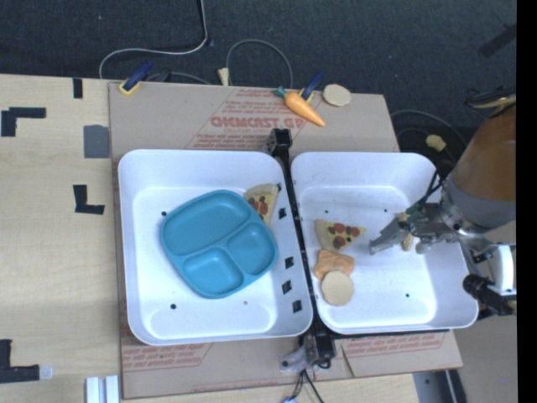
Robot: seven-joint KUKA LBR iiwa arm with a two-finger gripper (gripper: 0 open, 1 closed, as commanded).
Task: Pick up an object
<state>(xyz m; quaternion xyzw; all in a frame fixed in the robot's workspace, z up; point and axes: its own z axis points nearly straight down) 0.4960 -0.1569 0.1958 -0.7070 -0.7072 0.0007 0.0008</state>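
Grey arm [487, 183], nearest the lens, cut off at the frame's right. Right bin [377, 170]: hand [388, 240] low over its floor, fingers too blurred to tell whether spread or pressed together. Left bin [138, 250]: blue divided plate [218, 243], partly hiding a pizza slice [263, 198]. Second pizza slice [337, 234], just left of the hand, apart from it. Below it, biscuit pieces [335, 277], indistinct. Carrot [304, 108] on the counter's cardboard [243, 116] beyond both bins.

Even, bright light; slightly soft focus.
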